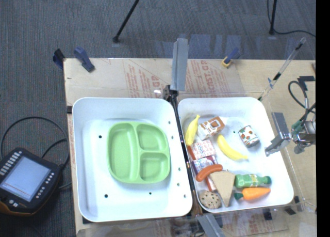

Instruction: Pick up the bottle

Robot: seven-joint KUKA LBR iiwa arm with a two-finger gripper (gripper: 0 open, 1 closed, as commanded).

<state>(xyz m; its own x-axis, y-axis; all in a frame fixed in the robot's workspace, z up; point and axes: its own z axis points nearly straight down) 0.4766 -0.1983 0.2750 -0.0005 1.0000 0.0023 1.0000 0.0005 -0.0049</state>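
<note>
You see the green bottle point(252, 180) lying on its side near the front right corner of the right bin point(268, 112), just above the carrot point(254, 193) and beside the sandwich wedge point(224, 184). Nothing touches it, so in my judgement the pick has not begun. The claw point(280, 139) is at the right rim of this bin, well apart from the bottle; if it is spread or pressed together, you cannot tell. What remains is the reach, the grasp and the lift.

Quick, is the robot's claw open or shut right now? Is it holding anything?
Gripper: cannot be told; nothing seen held. The green plastic bottle lies in the right white bin.
</note>
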